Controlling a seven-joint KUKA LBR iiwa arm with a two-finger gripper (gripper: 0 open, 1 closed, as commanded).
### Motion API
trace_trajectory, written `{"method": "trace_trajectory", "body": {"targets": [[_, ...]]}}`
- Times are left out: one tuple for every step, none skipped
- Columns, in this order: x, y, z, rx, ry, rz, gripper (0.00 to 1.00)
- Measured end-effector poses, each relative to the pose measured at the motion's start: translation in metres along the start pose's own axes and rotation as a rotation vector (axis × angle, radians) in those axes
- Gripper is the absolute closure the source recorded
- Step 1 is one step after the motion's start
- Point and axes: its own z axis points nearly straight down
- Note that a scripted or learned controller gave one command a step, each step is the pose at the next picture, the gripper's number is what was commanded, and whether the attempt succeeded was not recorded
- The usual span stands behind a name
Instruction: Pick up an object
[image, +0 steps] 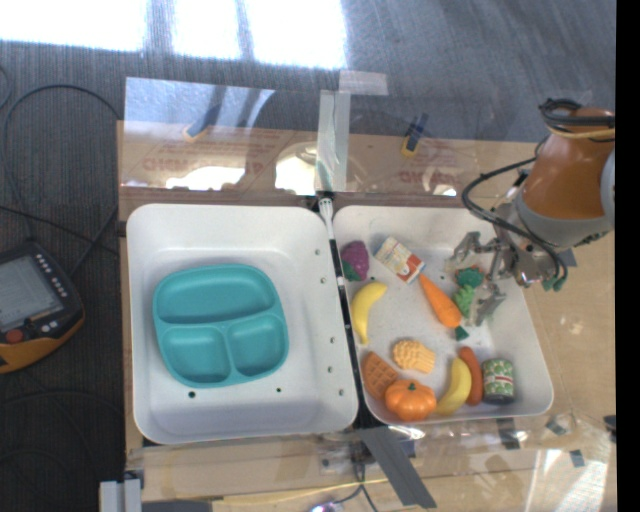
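Note:
My gripper hangs over the right side of the right bin with its fingers spread open. A small green broccoli toy lies between and just below the fingertips, beside an orange carrot. I cannot tell whether the fingers touch the broccoli, and it is not lifted. Other toy foods lie in the same bin: a red and white carton, a purple piece, a yellow banana, corn, an orange pumpkin and a green can.
The left bin holds a teal divided plate. A waffle, a second banana and a red sausage crowd the right bin's front. The arm's orange band is above the bin's far right corner.

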Motion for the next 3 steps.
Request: {"method": "trace_trajectory", "body": {"targets": [[0.001,0.027,0.043,0.005,-0.011,-0.04,0.0],[-0.002,0.028,0.033,0.009,-0.015,-0.041,1.0],[-0.048,0.123,-0.05,-0.002,-0.002,0.219,1.0]]}}
